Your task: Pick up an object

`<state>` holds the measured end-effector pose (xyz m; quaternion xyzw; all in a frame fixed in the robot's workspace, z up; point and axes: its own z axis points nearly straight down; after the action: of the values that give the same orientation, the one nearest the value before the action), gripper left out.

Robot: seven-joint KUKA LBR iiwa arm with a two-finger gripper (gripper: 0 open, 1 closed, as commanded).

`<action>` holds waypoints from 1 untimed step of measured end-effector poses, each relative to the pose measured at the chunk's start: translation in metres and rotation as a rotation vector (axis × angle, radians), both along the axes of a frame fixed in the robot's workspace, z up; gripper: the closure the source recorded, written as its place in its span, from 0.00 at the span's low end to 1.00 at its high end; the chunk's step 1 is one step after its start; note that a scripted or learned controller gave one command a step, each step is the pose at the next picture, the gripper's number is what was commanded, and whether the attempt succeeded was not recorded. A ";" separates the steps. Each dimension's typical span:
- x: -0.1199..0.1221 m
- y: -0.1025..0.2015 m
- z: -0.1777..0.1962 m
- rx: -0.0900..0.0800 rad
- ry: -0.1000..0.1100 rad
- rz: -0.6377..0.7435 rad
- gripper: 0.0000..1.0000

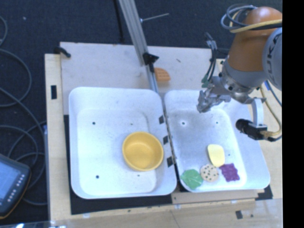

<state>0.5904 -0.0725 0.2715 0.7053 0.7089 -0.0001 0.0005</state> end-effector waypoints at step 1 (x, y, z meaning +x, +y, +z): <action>-0.018 0.055 -0.013 0.001 0.001 0.001 1.00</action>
<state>0.5720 -0.0170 0.2583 0.7048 0.7094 0.0000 -0.0004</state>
